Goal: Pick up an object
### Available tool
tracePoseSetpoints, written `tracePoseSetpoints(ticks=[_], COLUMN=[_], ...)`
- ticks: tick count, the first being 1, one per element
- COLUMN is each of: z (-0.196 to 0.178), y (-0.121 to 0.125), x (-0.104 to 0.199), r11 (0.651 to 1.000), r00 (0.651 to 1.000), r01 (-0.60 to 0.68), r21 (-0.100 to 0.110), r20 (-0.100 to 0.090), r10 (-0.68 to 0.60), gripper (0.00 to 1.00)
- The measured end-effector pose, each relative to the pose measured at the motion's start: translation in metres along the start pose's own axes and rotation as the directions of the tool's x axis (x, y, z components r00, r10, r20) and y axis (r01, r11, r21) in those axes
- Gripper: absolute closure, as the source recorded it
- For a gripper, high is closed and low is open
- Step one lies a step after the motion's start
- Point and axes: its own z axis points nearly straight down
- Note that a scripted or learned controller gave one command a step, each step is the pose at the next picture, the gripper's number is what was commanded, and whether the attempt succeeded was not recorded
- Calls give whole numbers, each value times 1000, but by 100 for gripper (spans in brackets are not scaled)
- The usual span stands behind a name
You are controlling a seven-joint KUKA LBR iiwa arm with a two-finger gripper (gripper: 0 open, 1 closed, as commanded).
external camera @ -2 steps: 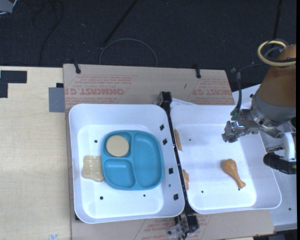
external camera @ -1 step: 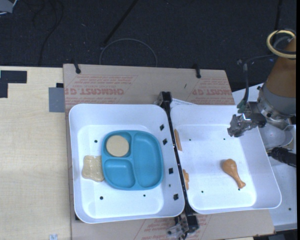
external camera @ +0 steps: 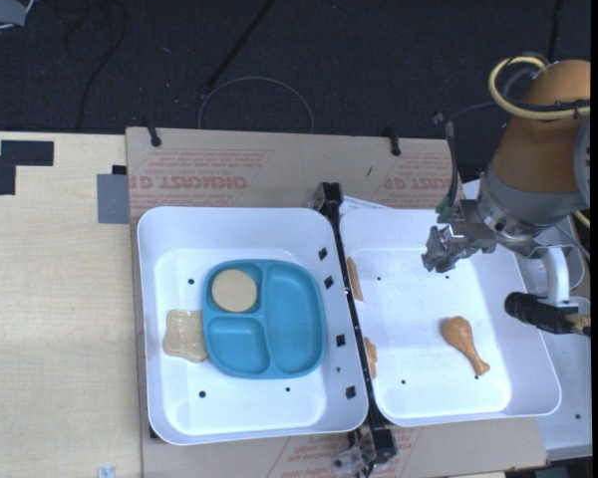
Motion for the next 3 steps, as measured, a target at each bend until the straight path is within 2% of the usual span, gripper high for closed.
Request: tracePoseSetpoints(ticks=[2,3], z=[25,33], y=[7,8], x=[90,150], r11=[1000,1000], r00=[1000,1000], r01=[0,1], r21=[3,3], r20=[-1,-1], r10=[0,-1], gripper=[100,100])
